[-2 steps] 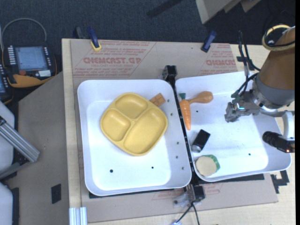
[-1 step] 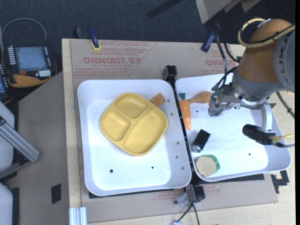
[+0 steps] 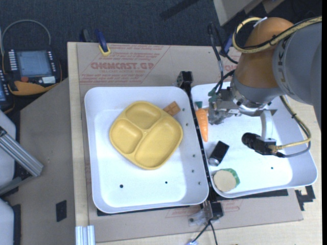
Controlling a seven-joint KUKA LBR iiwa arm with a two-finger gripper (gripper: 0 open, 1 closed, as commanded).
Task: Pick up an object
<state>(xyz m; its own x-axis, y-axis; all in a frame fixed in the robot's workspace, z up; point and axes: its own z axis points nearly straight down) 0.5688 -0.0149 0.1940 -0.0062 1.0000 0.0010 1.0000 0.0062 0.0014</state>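
The end effector [image 3: 218, 112] hangs just right of the tapered orange plastic carrot [image 3: 203, 124]; whether it is open or closed, I cannot tell. A small black rectangular block [image 3: 219, 152] lies below the carrot.

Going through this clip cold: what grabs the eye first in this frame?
The big yellow divided plate dominates the left bin, with a small brown block touching its upper right edge. Over the right bin looms the grey arm with its orange band, its gripper low beside an orange carrot at that bin's left wall. Below lie a small black block and a round tan and green piece.
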